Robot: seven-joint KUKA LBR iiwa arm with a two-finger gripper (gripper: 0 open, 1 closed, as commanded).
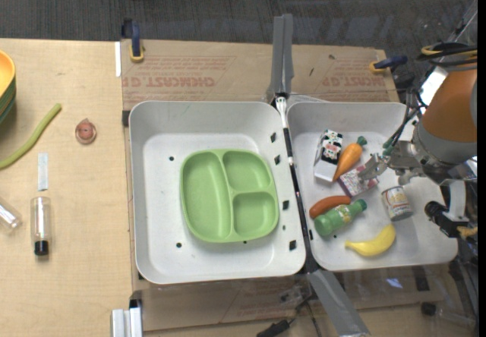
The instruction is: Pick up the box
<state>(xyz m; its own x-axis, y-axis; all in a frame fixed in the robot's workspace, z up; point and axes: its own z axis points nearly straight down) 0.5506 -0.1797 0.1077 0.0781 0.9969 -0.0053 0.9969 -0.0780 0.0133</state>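
A small white box with black markings (329,152) lies in the right bin (425,252), near its far left corner. An orange carrot (348,160) leans against the box's right side. My gripper (373,169) hangs low in the middle of the right bin, right of the carrot and a short way from the box. It is just above a purple packet (355,182). The grey arm with its orange band (454,111) comes in from the right.
The right bin also holds a tin can (396,203), a red sausage (328,206), a green bottle (339,219) and a banana (372,243). A green divided plate (230,195) lies in the left bin (152,176). Small items rest on the wooden bench at left.
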